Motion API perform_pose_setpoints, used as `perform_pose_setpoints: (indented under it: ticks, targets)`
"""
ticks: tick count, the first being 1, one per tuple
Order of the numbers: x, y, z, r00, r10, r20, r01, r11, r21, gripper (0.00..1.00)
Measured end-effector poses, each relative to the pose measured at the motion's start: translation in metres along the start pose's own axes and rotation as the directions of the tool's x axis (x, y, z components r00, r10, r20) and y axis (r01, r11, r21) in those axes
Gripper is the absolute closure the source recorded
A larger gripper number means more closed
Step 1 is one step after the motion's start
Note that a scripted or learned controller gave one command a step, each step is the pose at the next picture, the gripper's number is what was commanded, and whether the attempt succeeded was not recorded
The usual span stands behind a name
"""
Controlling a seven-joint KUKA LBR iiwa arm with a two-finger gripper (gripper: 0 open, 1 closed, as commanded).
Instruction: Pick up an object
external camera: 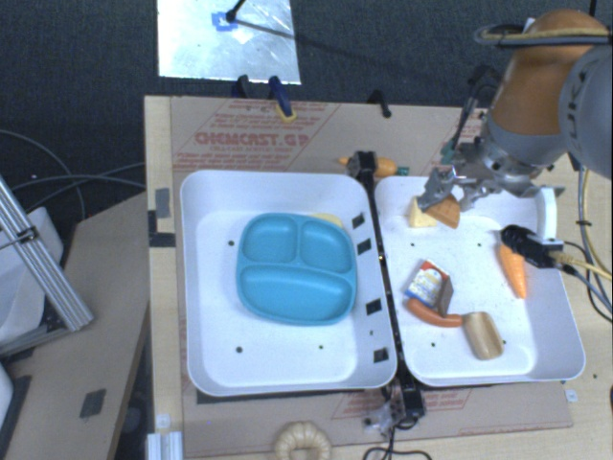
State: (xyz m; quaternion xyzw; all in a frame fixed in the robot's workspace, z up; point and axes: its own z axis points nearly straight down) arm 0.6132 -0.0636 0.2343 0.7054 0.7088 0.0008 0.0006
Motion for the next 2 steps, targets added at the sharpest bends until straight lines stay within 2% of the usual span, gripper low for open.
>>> perform_pose_setpoints:
  ticks: [1,2]
  targets:
    - [0.001,0.001,0.000,1.000,0.000,0.000,0.000,1.000,0.000,1.00]
    - [0.002,0.005,0.020,1.000,0.000,0.001,0.000,1.000,0.001,1.00]
